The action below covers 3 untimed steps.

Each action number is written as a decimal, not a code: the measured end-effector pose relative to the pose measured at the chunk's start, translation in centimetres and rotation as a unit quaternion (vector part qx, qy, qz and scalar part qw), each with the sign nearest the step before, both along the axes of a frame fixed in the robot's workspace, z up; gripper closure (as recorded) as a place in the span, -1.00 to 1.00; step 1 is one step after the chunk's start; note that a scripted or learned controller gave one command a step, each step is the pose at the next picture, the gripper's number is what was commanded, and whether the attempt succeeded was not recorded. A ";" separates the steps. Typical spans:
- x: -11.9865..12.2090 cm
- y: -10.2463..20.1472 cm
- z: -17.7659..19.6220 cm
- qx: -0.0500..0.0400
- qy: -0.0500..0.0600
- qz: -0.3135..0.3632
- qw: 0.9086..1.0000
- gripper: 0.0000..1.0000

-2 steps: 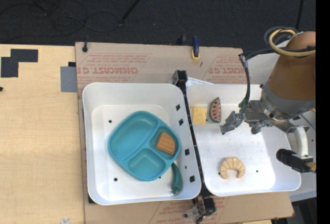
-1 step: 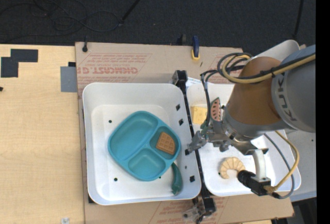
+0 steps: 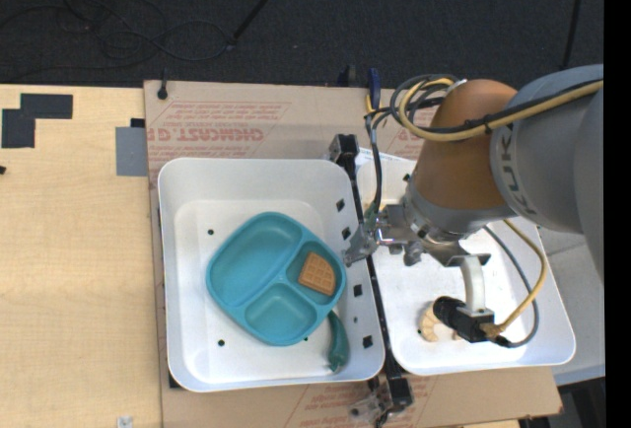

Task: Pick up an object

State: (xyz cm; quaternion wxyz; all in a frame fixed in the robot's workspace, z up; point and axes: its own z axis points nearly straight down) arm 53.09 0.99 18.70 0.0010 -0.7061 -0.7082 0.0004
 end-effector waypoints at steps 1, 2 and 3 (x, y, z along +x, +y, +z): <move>5.7 2.4 0.0 0.000 -0.001 0.000 1.000 -1.00; -0.3 6.7 0.0 0.000 0.004 0.000 1.000 -1.00; -0.2 7.3 0.0 0.000 0.002 -0.001 1.000 -1.00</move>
